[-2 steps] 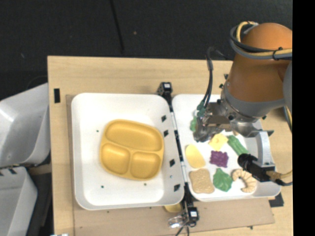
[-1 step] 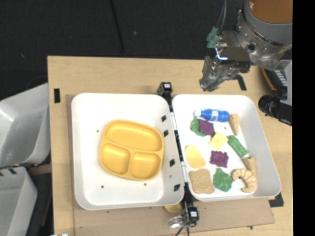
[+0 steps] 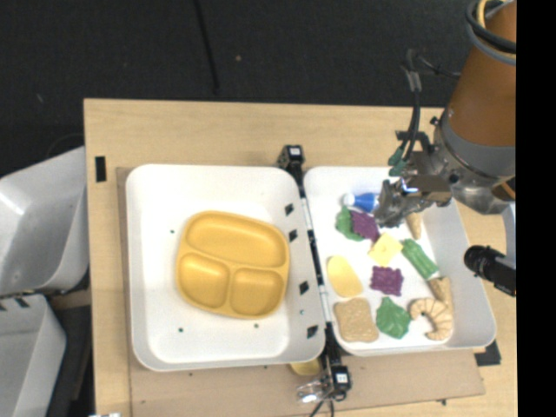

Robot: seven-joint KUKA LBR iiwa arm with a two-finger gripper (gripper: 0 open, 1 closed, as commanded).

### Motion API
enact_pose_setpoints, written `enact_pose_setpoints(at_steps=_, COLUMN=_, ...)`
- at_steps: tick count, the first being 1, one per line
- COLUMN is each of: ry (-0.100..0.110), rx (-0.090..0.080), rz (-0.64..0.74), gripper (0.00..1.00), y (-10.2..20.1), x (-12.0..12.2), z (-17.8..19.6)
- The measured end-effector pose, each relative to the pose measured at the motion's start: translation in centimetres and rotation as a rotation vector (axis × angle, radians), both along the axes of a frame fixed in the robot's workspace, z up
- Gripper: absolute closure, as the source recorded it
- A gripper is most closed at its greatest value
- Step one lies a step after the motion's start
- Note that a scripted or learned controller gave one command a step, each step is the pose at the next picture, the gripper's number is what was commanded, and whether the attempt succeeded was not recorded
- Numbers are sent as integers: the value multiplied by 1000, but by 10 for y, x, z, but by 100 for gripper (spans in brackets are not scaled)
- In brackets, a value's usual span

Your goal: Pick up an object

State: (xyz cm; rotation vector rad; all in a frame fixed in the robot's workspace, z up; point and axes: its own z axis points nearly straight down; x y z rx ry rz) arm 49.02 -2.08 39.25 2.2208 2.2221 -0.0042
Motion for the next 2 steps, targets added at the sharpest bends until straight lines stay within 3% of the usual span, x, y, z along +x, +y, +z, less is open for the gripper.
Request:
enact_pose_setpoints(at_steps=1, ry=7, rx=0, rz=-9, gripper=100, y=-79, x=-2, z=-97)
enact_pose_setpoints(at_steps=2, ry=10, rx=2, rz=-9, gripper=100, y=-150, x=-4, z=-223)
